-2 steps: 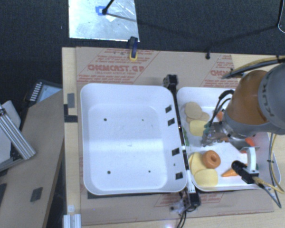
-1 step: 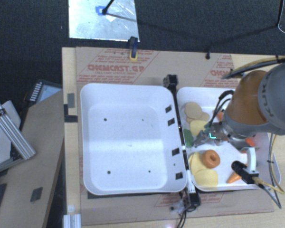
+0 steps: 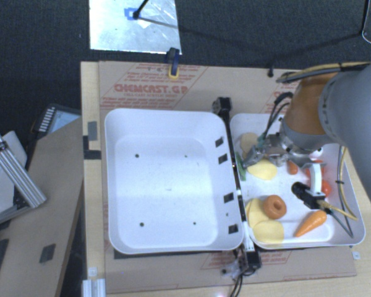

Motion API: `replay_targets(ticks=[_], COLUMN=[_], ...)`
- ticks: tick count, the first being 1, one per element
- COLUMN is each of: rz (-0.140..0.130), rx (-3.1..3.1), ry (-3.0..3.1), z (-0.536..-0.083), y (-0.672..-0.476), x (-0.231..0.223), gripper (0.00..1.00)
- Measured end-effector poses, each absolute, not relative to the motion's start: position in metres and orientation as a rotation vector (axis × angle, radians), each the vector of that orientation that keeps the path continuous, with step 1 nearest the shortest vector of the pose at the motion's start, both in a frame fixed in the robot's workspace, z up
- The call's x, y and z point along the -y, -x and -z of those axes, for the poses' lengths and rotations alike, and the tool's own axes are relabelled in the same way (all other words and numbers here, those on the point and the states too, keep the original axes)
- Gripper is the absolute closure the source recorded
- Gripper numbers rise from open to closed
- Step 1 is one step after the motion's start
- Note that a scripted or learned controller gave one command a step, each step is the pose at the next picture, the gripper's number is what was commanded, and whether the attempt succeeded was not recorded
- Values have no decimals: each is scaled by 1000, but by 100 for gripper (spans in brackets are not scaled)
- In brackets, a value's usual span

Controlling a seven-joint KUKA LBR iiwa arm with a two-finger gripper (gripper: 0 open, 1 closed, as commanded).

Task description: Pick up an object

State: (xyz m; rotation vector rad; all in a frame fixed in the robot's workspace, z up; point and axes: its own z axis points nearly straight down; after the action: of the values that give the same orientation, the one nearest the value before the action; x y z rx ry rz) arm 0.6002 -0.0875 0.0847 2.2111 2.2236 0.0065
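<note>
Grey end effector [image 3: 258,155] at bin [image 3: 309,242] edge

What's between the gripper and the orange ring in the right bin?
In the camera view, a pale yellow piece lies between the gripper and the orange ring.

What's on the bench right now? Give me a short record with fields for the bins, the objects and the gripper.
left bin: white and shallow, next to the right bin
right bin: white, holds the objects below
objects: yellow piece, orange ring, carrot, yellow slice
layout: orange ring just above the yellow slice, carrot to their right
gripper: low in the right bin, at the yellow piece's upper edge
grasp: nothing visibly held
</note>
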Motion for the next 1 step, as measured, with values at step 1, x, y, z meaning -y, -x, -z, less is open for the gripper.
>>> replay_targets(ticks=[1], rz=[-4], rx=[-2225], ry=[-2215], z=[-95], y=[-598], x=[88], gripper=[100])
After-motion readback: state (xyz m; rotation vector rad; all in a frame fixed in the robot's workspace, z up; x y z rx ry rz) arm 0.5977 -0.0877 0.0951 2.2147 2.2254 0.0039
